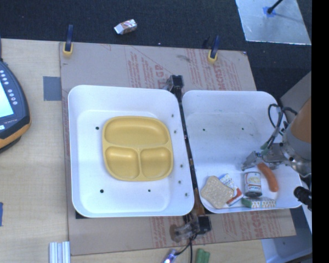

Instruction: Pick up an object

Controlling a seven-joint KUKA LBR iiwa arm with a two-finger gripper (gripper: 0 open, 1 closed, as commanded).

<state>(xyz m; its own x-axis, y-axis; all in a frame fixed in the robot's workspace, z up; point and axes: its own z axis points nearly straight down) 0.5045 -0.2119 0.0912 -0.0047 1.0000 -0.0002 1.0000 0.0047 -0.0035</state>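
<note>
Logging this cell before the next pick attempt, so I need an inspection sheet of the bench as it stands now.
Surface: cardboard-covered bench bearing a left bin and a right bin.
Job's things: yellow divided plate in the left bin; in the right bin's near end, a slice of toast, a small can and an orange sausage.
Clutter: crumpled wrapper on the dark floor beyond the bench.
Grippers: hand low over the right bin, beside the can; fingers unclear.
Cables: black cable looping at the arm.
Surroundings: teach pendant at left; two yellow clamps on the far edge.
</note>
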